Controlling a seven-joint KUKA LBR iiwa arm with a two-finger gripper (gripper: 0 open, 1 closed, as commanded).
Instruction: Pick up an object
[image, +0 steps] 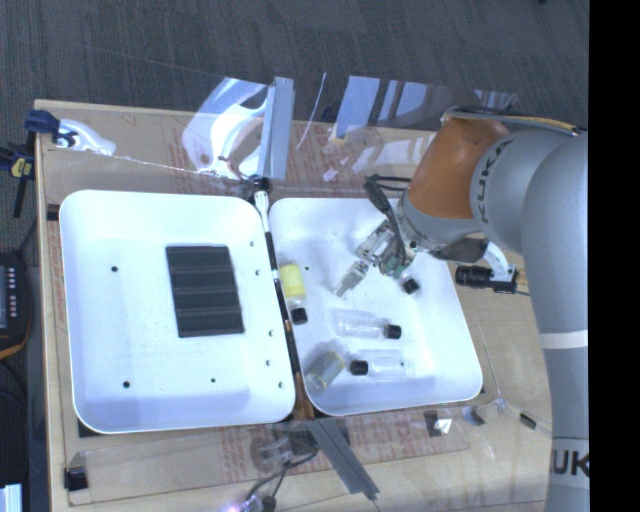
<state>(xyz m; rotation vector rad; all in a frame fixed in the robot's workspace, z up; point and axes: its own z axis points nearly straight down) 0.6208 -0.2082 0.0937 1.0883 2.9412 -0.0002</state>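
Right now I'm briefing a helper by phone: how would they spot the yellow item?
Look in the right-hand bin, along its left wall beside the divider. The yellow item lies there, a short stubby cylinder. It is the only brightly coloured piece; the nearby vials are clear with black caps.

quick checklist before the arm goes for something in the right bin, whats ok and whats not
1. Hand is over the right bin, above bare floor: ok.
2. Hand carries nothing that can be seen: ok, though whether it is open or shut: cannot tell.
3. Targets are within the bin: yellow object by the left wall, clear vial and second vial with black caps, grey piece: ok.
4. Room around the yellow object: not ok, it lies close against the divider.
5. Room around the clear vial: ok, it lies apart from the others.
6. Left bin holds a black ribbed block, out of the path: ok.
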